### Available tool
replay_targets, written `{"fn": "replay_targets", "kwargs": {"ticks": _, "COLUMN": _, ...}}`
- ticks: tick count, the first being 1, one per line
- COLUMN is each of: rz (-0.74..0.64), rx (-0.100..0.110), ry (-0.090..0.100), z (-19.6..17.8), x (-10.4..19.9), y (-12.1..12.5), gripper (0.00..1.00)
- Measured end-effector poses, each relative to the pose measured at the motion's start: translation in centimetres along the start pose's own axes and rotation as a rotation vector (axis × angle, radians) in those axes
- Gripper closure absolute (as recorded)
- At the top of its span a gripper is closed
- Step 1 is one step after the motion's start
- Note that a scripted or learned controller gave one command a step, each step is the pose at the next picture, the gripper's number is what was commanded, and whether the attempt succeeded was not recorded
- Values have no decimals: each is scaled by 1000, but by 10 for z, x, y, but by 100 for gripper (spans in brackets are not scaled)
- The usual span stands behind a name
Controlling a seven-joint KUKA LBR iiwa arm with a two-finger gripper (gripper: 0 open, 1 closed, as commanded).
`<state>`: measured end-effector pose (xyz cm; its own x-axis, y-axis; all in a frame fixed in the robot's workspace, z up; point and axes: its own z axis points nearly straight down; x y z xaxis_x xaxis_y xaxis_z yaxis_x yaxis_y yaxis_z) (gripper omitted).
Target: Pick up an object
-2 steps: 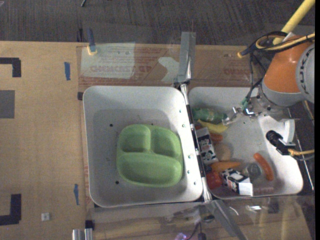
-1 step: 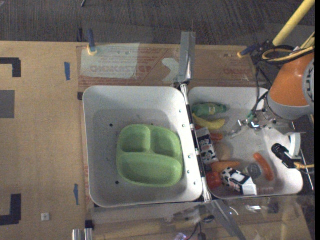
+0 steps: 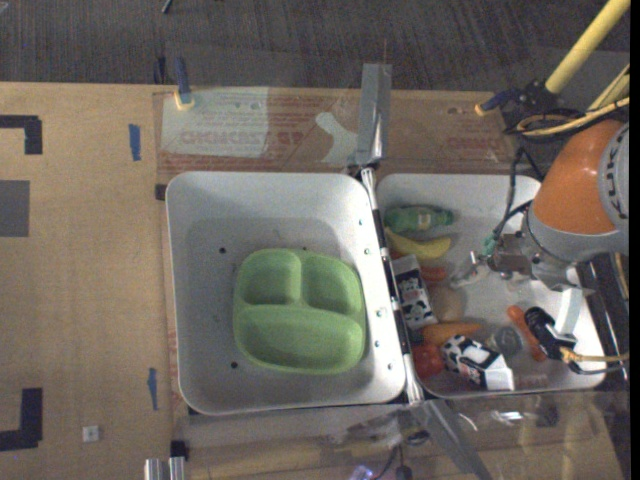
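My gripper (image 3: 482,264) hangs over the middle of the right bin (image 3: 470,190), reaching in from the right below the orange wrist band. Just to its left lie a yellow banana (image 3: 418,245) and a green packet (image 3: 420,217). Nearer the front I see a black-and-white carton (image 3: 412,293), an orange carrot (image 3: 452,331), a red piece (image 3: 427,359), a cow-print carton (image 3: 476,360) and a grey round thing (image 3: 507,340). Nothing shows clearly in the gripper.
The left bin (image 3: 190,268) holds a green divided plate (image 3: 299,309). A metal divider (image 3: 385,278) runs between the two bins. A small orange thing (image 3: 517,315) lies by the right bin's right side, under the arm.
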<state>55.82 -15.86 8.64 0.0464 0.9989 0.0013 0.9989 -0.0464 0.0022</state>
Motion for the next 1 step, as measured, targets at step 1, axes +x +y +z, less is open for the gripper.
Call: {"fn": "replay_targets", "kwargs": {"ticks": 1, "rz": -180, "rx": -2, "ry": -3, "z": -39, "x": 0, "y": 40, "gripper": 0}}
